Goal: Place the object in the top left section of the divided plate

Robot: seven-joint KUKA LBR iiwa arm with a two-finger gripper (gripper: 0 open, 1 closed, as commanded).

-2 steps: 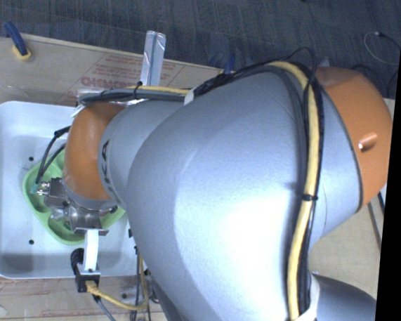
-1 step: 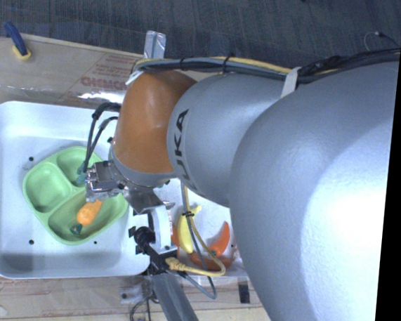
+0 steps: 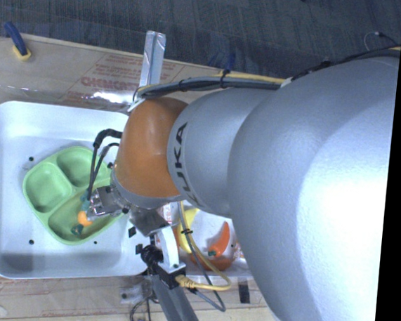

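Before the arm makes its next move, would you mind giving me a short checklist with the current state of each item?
1. Green divided plate lies in the left white bin: ok.
2. Top left section of the plate free to receive the object: ok.
3. Small orange object sits in the plate's lower section, not the target one: not ok.
4. Gripper is over the plate, near that object: ok.
5. Object between the fingers: cannot tell, the arm hides much of it.
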